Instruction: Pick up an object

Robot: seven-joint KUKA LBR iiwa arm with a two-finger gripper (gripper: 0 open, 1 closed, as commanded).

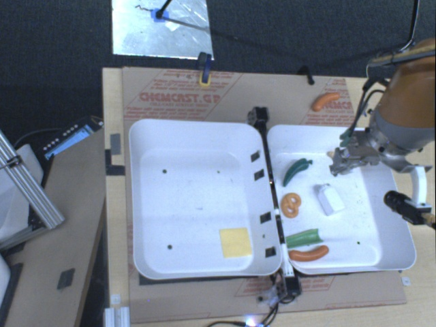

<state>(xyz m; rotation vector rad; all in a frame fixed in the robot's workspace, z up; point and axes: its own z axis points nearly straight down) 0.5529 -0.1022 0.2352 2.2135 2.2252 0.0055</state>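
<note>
The right bin [381, 251] holds a dark green pepper [296, 169], an orange pretzel [290, 205], a white block [330, 199], a light green pod [302, 237] and an orange sausage [308, 253]. A yellow square [235, 242] lies in the left bin [146, 182] near its front right. My gripper [343, 163] hangs over the right bin's back part, right of the dark green pepper and above the white block. I see nothing held between its fingers.
Another orange sausage [325, 101] lies on the cardboard behind the right bin. A yellow and blue clamp [204, 69] sits at the back edge of the board. A black divider strip [269, 182] runs between the bins.
</note>
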